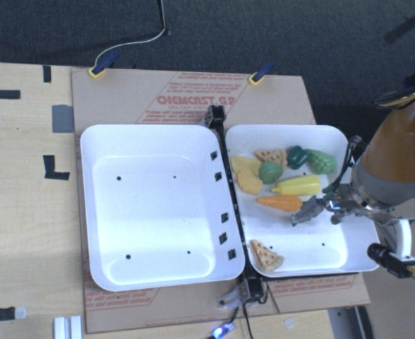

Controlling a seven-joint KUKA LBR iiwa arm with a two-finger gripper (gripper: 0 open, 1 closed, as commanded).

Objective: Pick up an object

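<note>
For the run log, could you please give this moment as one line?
end effector: over right bin, beside carrot | holding: nothing seen | toys: in right bin

Toy foods lie in the right bin (334, 260). An orange carrot (281, 203) lies flat under a yellow corn cob (297, 186). Two green veggies (313, 159) sit near the top wall. A small pizza slice (265, 256) rests alone (down in the bottom left corner).
</note>
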